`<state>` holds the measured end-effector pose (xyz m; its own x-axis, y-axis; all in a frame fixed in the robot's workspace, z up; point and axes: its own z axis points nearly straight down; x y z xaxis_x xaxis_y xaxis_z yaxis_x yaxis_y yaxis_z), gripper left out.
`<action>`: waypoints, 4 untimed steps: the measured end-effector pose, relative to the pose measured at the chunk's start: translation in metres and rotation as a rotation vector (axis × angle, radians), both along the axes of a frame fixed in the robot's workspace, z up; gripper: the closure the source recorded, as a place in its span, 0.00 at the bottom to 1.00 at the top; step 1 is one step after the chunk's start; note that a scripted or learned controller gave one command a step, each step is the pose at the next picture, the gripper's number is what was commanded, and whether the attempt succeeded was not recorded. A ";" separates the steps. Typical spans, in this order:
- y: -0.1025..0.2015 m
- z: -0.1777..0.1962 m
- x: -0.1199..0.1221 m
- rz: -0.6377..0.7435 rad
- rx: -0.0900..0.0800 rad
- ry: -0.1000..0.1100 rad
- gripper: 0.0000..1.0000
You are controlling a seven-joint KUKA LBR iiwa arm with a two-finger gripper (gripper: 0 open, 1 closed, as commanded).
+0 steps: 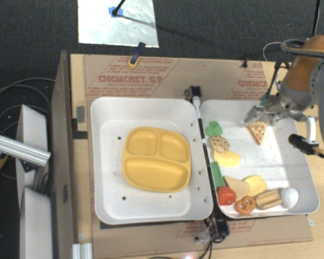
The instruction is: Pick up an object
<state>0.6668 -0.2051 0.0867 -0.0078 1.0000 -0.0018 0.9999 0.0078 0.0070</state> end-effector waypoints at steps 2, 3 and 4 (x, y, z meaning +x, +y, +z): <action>-0.003 -0.001 -0.044 -0.008 -0.001 0.004 0.00; 0.046 -0.001 -0.012 0.001 0.003 0.002 0.00; 0.043 0.009 -0.013 -0.001 0.001 0.002 1.00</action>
<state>0.6536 -0.1626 0.0960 -0.0067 1.0000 -0.0010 1.0000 0.0067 0.0049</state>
